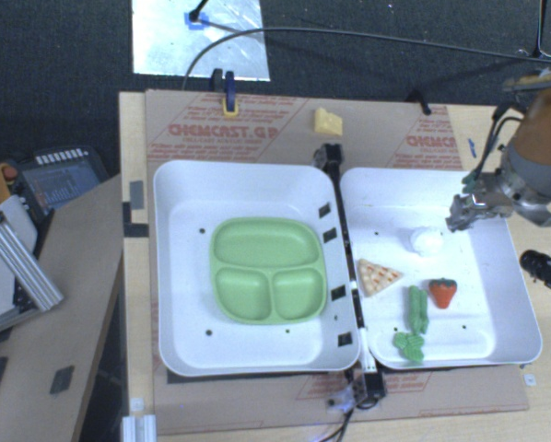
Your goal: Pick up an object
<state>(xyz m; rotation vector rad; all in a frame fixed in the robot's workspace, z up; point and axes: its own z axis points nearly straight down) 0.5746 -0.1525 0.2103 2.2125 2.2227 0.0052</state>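
Over the right bin (pixel 510 274), near its far right corner, the end effector (pixel 462 212) is seen at the end of the grey arm, which enters from the right with its orange band above the wrist. Nothing is seen between it and the bin floor, and whether it stands apart or together cannot be told at this size. It is placed just beside and above a small white egg-shaped object (pixel 427 240), which lies on the bin floor and is judged the likeliest thing to be picked, since it is the nearest to the tool.

Further objects are spread in the same bin, apart from one another: a pizza slice (pixel 379 276) near the divider, a red strawberry (pixel 442 292) toward the middle, and a green vegetable (pixel 415 321) lying lengthwise toward the near edge. This loose spacing is judged to leave room for a descent on any one of them.

A green divided plate (pixel 264 270) is set in the middle of the left bin (pixel 179 247). Both bins are carried side by side on the bench (pixel 133 136), and a small yellow block (pixel 328 121) lies beyond them on the cardboard. The white object against the white floor is judged hard to target, and being rounded, it may roll away.
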